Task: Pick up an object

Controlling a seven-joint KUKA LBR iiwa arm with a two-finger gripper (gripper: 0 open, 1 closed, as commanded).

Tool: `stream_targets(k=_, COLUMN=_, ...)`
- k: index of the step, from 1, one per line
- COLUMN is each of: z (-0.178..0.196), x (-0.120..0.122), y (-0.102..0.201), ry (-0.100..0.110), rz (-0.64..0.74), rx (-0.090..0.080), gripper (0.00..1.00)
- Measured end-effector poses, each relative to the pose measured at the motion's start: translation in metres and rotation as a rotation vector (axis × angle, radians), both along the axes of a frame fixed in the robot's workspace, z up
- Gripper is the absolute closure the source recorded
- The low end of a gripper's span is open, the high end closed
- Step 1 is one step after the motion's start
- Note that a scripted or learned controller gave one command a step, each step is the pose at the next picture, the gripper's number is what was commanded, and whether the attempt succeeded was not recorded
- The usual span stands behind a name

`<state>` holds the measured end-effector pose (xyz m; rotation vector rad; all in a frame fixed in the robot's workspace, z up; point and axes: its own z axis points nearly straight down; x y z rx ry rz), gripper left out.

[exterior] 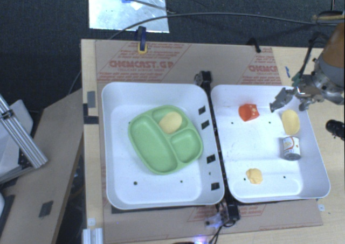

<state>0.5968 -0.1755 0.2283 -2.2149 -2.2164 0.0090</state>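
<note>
White bins sit side by side: left bin (pixel 116 183) carries a green divided tray (pixel 153 151) with a yellow piece (pixel 171 122) in its upper compartment. Right bin (pixel 307 181) holds the candidates: small can (pixel 291 147) on its side, pale yellow lemon-like object (pixel 290 121), red object (pixel 248 112), small yellow lump (pixel 254 175). Gripper (pixel 291 100) hovers over the right bin's upper right, just above the pale yellow object, jaws apart, nothing between them. Step judged: approach. Next: descend, centre on it, close.

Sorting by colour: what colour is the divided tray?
Light green, clear in the camera view.
</note>
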Motion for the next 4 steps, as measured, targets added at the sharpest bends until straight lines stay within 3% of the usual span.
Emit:
stream_targets(k=1, z=0.007, x=0.003, y=0.001, ry=-0.011, rz=0.003, rx=-0.002, gripper=0.00)
stream_targets(k=4, z=-0.122, x=0.001, y=-0.003, ry=-0.009, rz=-0.001, rx=-0.002, gripper=0.00)
